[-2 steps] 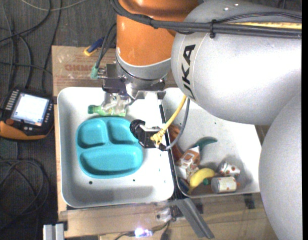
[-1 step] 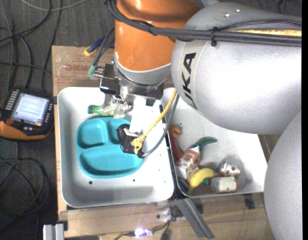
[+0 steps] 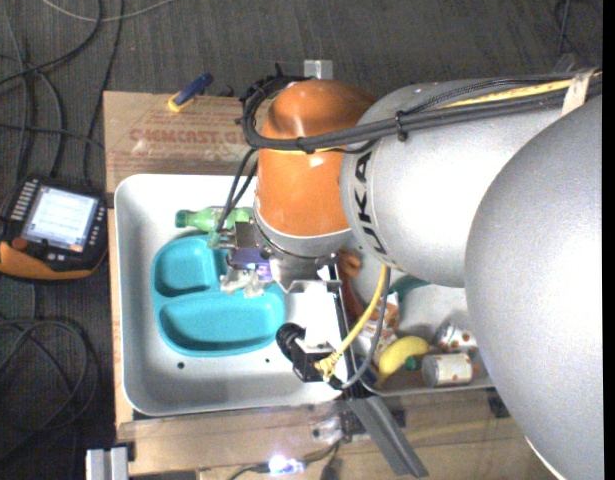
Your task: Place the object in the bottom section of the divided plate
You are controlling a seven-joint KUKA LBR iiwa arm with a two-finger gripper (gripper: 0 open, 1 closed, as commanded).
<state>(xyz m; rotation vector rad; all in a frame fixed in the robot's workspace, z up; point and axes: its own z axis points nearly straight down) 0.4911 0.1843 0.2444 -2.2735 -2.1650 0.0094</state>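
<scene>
Camera view, nearest edge first: the front lip of the surface (image 3: 227, 423) runs along the bottom, and the left white bin (image 3: 137, 298) sits just behind it. In that bin lies the blue divided plate (image 3: 202, 298), with its larger bottom section (image 3: 217, 326) toward the viewer and a smaller section (image 3: 182, 266) behind. The bottom section looks bare, so the placing is, by my reading, not yet done.

To the right, the second bin (image 3: 427, 386) holds a banana (image 3: 402, 353) and a small can (image 3: 447, 370), along with other bits half hidden by the arm.

Above the plate's right edge, about over the ridge between the sections, hangs the claw (image 3: 249, 273). Something small and purplish sits right at it, possibly the object, but the spot is cluttered with cables and hardware, so I cannot tell whether the claw is open, closed or gripping anything. Just behind the plate a green bottle (image 3: 212, 218) lies on its side against the bin's far wall; it could equally be the task's thing.

The arm (image 3: 437, 198) comes in from the right, its orange band (image 3: 297, 168) above the wrist, the wrist pointing down over the bin. If the object is held, what remains is a short shift toward the viewer and a release.

Farthest back are a cardboard sheet (image 3: 177, 138) and, on the floor at left, a teach pendant (image 3: 52, 228).
</scene>
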